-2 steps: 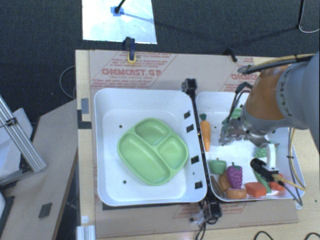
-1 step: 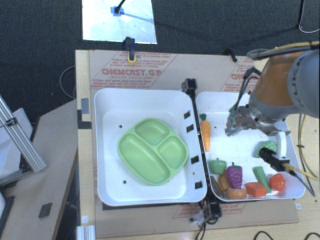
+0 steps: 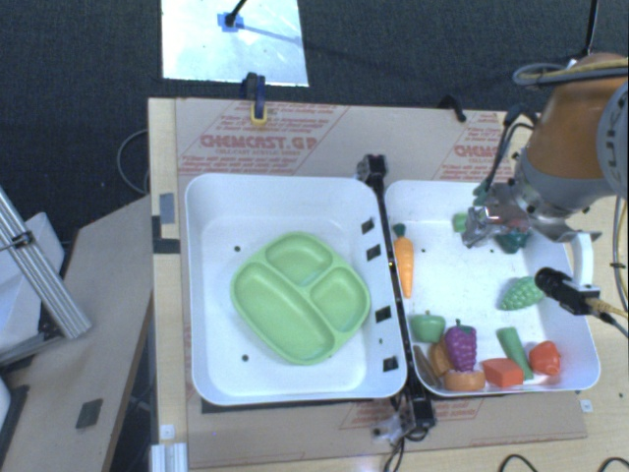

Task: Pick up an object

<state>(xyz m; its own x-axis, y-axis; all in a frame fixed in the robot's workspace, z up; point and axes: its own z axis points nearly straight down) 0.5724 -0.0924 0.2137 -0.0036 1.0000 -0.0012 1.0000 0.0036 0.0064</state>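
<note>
My gripper (image 3: 484, 226) hangs low over the far part of the right bin (image 3: 432, 205), reaching in from the right. A small green toy (image 3: 460, 222) peeks out at its left and a teal-green piece (image 3: 511, 243) at its right; whether either is held is hidden. An orange carrot (image 3: 403, 262) lies along the bin's left wall. A light green bumpy toy (image 3: 521, 293) sits toward the right. Along the near edge lie a green pepper (image 3: 428, 324), purple grapes (image 3: 460, 342), a red block (image 3: 503, 372) and a red tomato (image 3: 545, 358).
The left bin (image 3: 211, 264) holds a green divided plate (image 3: 300, 298). A black divider with clips (image 3: 385, 264) runs between the bins. A black cylindrical part (image 3: 562, 290) juts over the right bin's right rim.
</note>
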